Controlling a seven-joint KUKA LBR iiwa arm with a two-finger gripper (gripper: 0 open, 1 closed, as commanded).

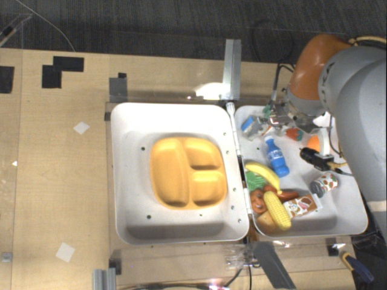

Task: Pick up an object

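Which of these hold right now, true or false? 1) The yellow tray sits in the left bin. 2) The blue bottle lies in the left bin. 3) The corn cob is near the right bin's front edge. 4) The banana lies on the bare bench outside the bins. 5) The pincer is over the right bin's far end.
1) True: the yellow tray rests in the left bin.
2) False: the blue bottle lies in the right bin.
3) True: the corn cob lies near its front edge.
4) False: the banana lies inside the right bin.
5) True: the pincer hangs over that bin's far end.
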